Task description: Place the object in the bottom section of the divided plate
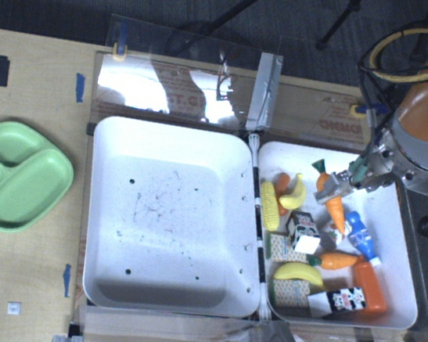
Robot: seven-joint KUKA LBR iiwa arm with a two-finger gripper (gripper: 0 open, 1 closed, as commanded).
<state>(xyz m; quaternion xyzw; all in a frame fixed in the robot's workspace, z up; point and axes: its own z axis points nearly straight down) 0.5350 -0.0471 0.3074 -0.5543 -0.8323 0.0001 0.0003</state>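
— So where does the gripper sit?
— Over the right bin, at its upper edge, amid the toy food. A carrot lies just below it, long axis running down and slightly right.
— Jaws?
— Can't tell; too blurred.
— And the plate?
— Far left on the bench, beyond the left bin, well apart. Its large bottom section is bare.
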